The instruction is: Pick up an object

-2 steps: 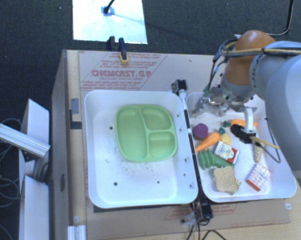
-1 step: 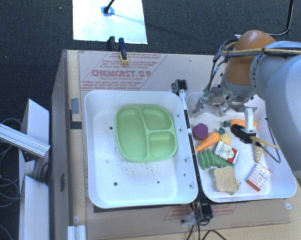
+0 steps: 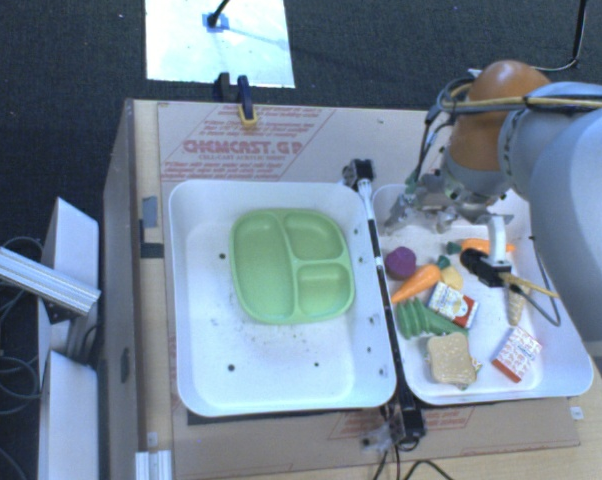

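Closest to us in the right white plastic bin (image 3: pixel 571 373) lie a brown slice of toy bread (image 3: pixel 451 359) and a small red and white box (image 3: pixel 518 353). They lie flat and loose, most likely tipped in as a heap for the arm to pick from. Just behind them are green toy pea pods (image 3: pixel 421 319), a little red and white carton (image 3: pixel 452 304) and an orange toy carrot (image 3: pixel 417 282). The carrot leans toward a round purple toy (image 3: pixel 401 261), which sits close to the wall between the bins.

In the left white plastic bin (image 3: pixel 211 368) a light green plate with three sections (image 3: pixel 290 266) lies flat in the middle, with nothing on it.

Farther back, the end effector (image 3: pixel 428 202) hangs over the far end of the right bin, above the toys. I cannot tell if it is apart or together. No toy shows in it, so I think nothing has been picked up yet. The purple toy and the carrot are the nearest things to it.

Behind both bins is the brown tabletop (image 3: pixel 281 138) with red writing.
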Controlling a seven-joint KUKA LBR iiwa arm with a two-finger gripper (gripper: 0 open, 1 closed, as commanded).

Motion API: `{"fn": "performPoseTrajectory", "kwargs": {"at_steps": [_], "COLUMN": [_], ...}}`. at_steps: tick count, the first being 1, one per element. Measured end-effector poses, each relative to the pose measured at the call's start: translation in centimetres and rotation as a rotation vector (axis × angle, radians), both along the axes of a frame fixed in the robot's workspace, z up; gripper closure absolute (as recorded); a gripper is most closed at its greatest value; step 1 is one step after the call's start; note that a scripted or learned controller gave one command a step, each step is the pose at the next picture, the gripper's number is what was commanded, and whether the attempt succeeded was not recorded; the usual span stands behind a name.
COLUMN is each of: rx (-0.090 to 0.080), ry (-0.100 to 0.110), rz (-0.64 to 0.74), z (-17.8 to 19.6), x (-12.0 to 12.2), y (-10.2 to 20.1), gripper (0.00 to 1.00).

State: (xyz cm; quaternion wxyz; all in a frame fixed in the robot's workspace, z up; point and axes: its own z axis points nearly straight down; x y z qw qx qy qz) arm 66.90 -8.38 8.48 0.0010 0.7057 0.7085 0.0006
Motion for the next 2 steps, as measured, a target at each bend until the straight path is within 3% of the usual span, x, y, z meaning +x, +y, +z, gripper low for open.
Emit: {"fn": "performPoseTrajectory", "kwargs": {"at_steps": [1,2], "rx": [0.000,0.000], "ry": [0.001,-0.001], "rz": [-0.003,0.000], "z": [0.01,0.03], "x": [-0.95,0.02], "y": [-0.05,0.08], "gripper": [0.00,0.00]}}
